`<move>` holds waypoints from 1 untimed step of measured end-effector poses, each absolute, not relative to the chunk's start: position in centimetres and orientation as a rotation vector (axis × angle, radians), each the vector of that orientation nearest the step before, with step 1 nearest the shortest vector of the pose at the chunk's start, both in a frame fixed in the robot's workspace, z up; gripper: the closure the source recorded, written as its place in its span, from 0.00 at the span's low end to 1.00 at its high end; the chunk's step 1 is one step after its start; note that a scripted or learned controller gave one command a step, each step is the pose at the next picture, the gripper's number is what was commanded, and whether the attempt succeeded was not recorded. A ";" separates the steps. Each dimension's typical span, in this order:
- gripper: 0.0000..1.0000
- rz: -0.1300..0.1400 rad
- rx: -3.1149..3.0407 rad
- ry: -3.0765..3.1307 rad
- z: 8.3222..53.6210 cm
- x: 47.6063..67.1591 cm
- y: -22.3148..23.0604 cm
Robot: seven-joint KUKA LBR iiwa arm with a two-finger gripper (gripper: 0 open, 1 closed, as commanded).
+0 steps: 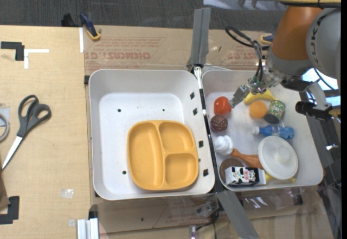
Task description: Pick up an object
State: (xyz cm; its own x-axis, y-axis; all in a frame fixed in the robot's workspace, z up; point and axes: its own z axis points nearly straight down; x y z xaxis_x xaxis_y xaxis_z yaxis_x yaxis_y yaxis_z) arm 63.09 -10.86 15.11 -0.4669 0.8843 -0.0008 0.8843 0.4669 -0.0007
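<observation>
The gripper (250,89) hangs over the back of the right bin (314,178), one finger (238,95) splayed toward the left and the other near the yellow banana-like piece (255,97), so it stands wide with nothing between the fingers.

The likeliest trouble, as I judge it, is crowding. The orange ball (258,109) lies just beside the yellow piece and the green can (276,109), and a closing finger could nudge a round thing away or pinch two at once. The ball is smooth and plain (it would roll readily).

Farther out lie a red tomato (222,105), a blue bottle (277,131) and a white lid (278,156). The left bin (108,102) holds a yellow divided tray (162,155).
</observation>
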 end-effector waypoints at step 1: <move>0.00 -0.002 1.688 2.648 9.2 62.9 -17.1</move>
State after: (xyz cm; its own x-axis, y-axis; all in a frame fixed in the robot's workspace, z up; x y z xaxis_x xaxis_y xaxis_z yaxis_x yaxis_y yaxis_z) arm 62.90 -17.08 9.21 -0.4222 0.9065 -0.0022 0.9065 0.4222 -0.0001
